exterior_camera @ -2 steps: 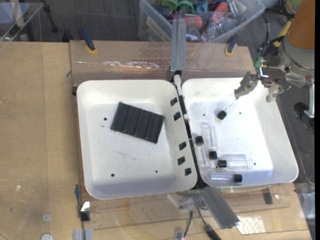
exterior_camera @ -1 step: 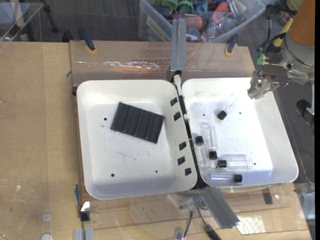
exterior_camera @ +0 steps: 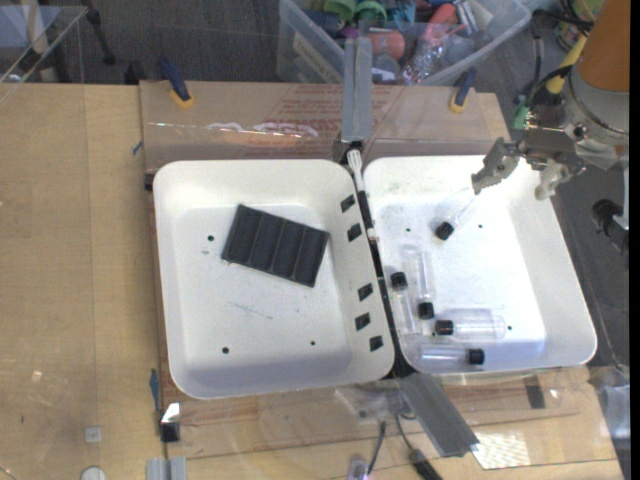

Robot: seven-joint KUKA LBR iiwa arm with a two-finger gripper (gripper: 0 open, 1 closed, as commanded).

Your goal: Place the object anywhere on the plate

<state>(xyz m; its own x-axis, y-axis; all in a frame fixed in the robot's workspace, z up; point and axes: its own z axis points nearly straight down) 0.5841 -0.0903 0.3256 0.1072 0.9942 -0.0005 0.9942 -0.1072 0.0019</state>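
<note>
A dark ribbed rectangular plate [exterior_camera: 275, 245] lies flat in the left bin [exterior_camera: 190, 358]. In the right bin [exterior_camera: 560, 308] a clear tube with a black cap [exterior_camera: 456, 213] lies slanted, cap end toward the bin's middle. Its upper end is right by the left fingertip [exterior_camera: 493, 172] of my gripper [exterior_camera: 520, 176]. The gripper hovers over the right bin's far right corner, and its fingers stand apart with nothing between them. Several more clear black-capped tubes [exterior_camera: 468, 324] lie near the right bin's front.
A divider with black clips [exterior_camera: 362, 268] separates the two bins. Behind the bins stand a cardboard strip [exterior_camera: 250, 118] and a clear tub of colourful items [exterior_camera: 400, 18]. Cables and hardware crowd the right edge beside the arm.
</note>
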